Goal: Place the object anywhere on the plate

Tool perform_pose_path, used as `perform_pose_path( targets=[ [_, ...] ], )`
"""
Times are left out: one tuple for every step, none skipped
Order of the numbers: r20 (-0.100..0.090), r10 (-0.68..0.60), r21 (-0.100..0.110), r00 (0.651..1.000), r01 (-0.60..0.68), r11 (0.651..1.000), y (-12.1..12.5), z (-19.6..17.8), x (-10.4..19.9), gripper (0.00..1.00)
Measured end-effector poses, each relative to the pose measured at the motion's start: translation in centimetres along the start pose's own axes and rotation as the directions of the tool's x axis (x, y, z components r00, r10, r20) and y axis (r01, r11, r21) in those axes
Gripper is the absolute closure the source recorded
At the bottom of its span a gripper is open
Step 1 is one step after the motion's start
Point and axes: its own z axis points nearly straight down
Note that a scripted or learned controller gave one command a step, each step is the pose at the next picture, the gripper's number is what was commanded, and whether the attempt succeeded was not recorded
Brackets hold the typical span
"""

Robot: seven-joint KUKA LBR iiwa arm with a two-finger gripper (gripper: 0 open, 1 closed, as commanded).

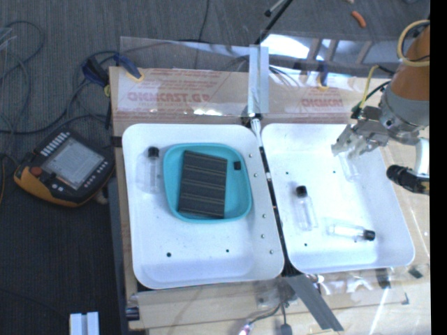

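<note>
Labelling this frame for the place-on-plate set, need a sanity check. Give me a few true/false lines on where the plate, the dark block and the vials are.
1. The teal square plastic plate lies in the left white bin. True.
2. A dark ribbed rectangular block rests on the plate. True.
3. The right white bin holds three clear vials. False: two show there, the clear black-capped vial near its middle and the second clear vial toward the front.
4. The hand hangs over the left bin. False: it is over the right bin's far side.
5. A third clear vial lies on the plate. False: beside its left edge.
</note>
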Motion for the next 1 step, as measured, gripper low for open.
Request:
perform_pose_path(
  targets=[
    [0.000, 0.000, 0.000, 1.000, 0.000, 1.000, 0.01, -0.01, 0.00, 0.00]
  ],
)
